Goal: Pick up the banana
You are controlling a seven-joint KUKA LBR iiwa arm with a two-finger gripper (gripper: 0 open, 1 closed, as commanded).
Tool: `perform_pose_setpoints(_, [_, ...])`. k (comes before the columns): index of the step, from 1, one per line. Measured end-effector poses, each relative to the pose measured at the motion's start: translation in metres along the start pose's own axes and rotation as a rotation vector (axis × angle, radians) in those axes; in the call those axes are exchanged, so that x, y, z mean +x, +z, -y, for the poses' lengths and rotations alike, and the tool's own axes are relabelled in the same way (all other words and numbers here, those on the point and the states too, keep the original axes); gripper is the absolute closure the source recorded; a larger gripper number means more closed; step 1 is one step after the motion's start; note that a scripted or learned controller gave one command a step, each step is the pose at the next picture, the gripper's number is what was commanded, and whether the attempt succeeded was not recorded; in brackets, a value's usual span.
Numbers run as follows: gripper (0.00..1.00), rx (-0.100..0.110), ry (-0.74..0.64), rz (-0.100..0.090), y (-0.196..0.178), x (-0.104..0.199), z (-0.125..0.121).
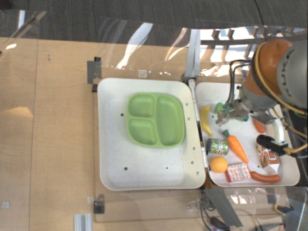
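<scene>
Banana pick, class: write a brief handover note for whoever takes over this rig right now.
Gripper: low over the right white bin, just right of the banana; finger state unclear.
Curved yellow banana: lying by the right bin's left wall, not lifted.
Orange carrot lies nearby; green divided plate sits in the left white bin.
Done: approach only.
Left: grasp and lift the banana.

Bench (48, 129) matt pale wood; bins (110, 129) smooth white plastic

Bright, even light; window glare streaks on bench (53, 129) top; soft shadows; slight blur thruout.
</scene>
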State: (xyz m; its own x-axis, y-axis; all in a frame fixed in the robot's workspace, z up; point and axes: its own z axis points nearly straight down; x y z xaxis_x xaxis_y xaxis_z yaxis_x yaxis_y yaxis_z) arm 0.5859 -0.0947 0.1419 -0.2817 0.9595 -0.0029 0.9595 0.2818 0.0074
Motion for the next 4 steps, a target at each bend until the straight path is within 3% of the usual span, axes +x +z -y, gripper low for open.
perform_pose_setpoints(1, [0.0,-0.015,0.111,0.004,0.047,0.004,0.025])
perform_pose_setpoints(2, [0.0,-0.013,0.015,0.008,0.049,-0.071,-0.038])
perform_pose_setpoints(3, [0.0,-0.001,-0.072,0.001,-0.001,-0.063,0.006])
perform_pose_setpoints(4, [0.0,0.001,-0.256,-0.002,0.011,0.004,0.026])
